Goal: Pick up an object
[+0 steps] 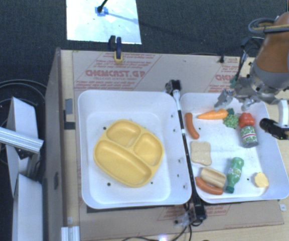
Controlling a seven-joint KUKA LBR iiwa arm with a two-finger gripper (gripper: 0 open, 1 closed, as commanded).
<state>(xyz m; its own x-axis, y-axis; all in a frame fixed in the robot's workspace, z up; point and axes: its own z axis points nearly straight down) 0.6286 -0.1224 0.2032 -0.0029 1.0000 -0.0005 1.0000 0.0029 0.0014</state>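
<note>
Nearest edge of right bin: hot dog, green bottle, yellow chunk. Tool hovers over that bin's far end, fingers spread, nothing between them. Just under it: carrot, broccoli, tomato, grey can. Further out: sausage by the divider, bread slice mid-bin. Left bin holds a yellow sectioned tray.

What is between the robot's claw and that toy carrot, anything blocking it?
Nothing visible blocks it. The gripper hangs over the far edge of the right bin, and the carrot lies just below and left of it with open bin floor between. The broccoli touches the carrot's leafy end, crowding that side.
</note>
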